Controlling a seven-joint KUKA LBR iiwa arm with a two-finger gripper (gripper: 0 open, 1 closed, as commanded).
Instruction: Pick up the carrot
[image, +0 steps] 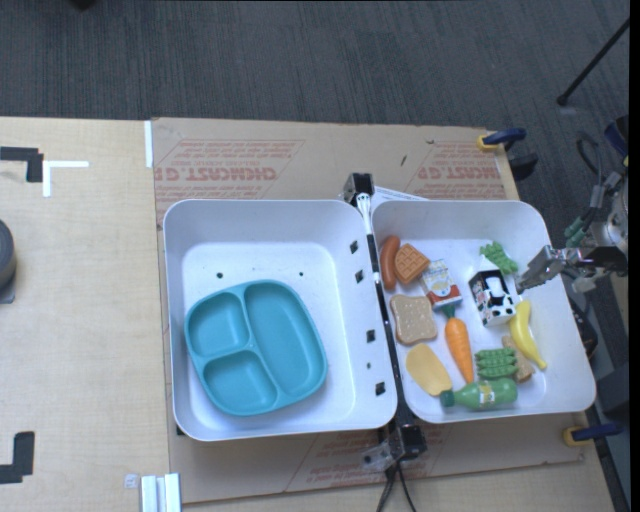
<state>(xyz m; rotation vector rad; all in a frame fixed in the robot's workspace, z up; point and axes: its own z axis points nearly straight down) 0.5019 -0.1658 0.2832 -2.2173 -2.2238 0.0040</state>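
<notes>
The orange carrot with a green top lies in the middle of the right white bin, its tip pointing toward the bin's front. It rests between a bread slice on its left and a green ridged toy on its right. My gripper hovers over the bin's right rim, above and to the right of the carrot and well apart from it. It is close to a black-and-white carton. Nothing shows held in it.
The right bin also holds a hot dog, waffle, small carton, leafy green, banana, yellow slice and green bottle. A teal divided plate sits in the left bin.
</notes>
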